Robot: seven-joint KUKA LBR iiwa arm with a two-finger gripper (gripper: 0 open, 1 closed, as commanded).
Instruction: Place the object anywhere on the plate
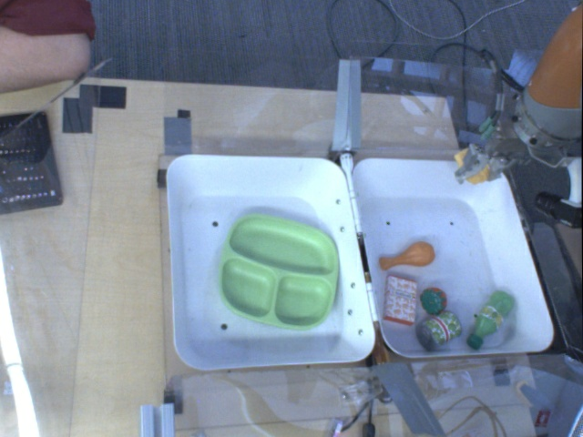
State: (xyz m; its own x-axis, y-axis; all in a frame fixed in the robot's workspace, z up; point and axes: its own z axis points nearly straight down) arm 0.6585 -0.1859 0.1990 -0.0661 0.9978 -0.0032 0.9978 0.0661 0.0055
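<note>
- The two-finger gripper hangs over the far right corner of the right white bin; its opening I cannot tell.
- The green three-compartment plastic plate lies in the left white bin.
- The orange drumstick-shaped toy lies near other toys, so a descent may knock a neighbour or close on nothing.

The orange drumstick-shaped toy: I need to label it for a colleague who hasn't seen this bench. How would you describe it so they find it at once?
Look in the right white bin, the one without the green plate. Toys cluster toward its near edge; the orange drumstick-shaped toy lies just above them, nearest the divider between the bins. It alone is plain orange with a round bulb tapering to a thin handle.
</note>
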